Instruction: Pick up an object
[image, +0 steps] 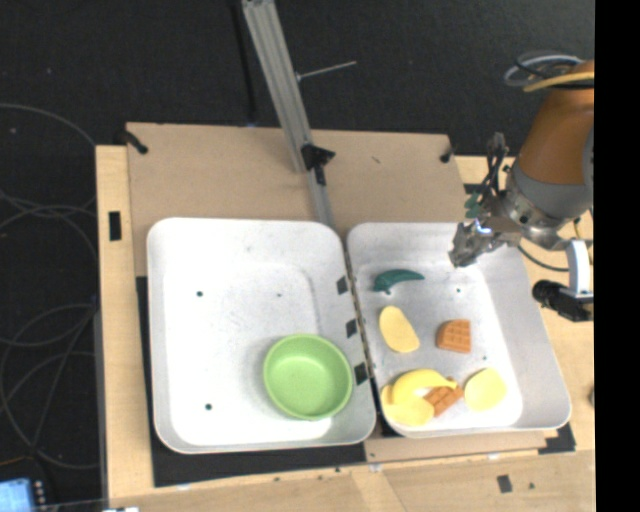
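Along the bench (230, 170) two shallow white bins sit side by side, their inner rims meeting at a seam with small dark clips. At the left, the left bin (200, 270) has a wide bare floor across its upper half and left side; a green bowl (308, 375) rests near its lower right corner, close to the seam and the front rim. At the right, the right bin (520, 340) keeps open floor along its top edge and down its right side. Its contents gather toward the lower left: a teal curved piece (397, 279) lies near the seam in the upper part, a pale yellow oval piece (398, 329) sits just below it, and an orange waffle-like square (454, 336) lies apart to the right of that. By the front rim a yellow piece (412, 395) touches a small orange piece (441, 399), with a yellow round piece (485, 389) just beside them. A grey metal pole (285, 95) slants down from the top toward the seam.

Over the upper right part of the right bin, the gripper (466, 248) points down and to the left, near the back rim, well apart from every object. Whether it is parted or closed cannot be made out, and nothing is seen in it. The orange-banded arm (556, 140) enters from the right.
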